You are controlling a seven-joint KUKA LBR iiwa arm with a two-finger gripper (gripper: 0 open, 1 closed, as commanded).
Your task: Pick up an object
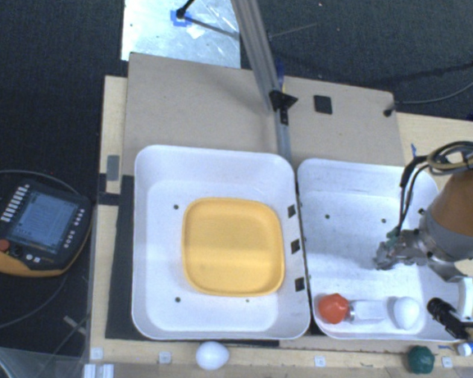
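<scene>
1. gripper [387,256] sits low over the right bin [343,193], right of centre; cannot tell its finger state, nothing seen held.
2. candidates lie along the near wall: red ball [333,308], clear piece [366,311], white egg [405,312].
3. left bin [156,218] holds a yellow plate [233,246].
4. step judged: approach, no grasp yet. next: shift nearward over the egg, descend, close.

Dark carpeted floor [50,61], tan wooden bench [195,98]; bright reflective patch [181,19] at top
</scene>
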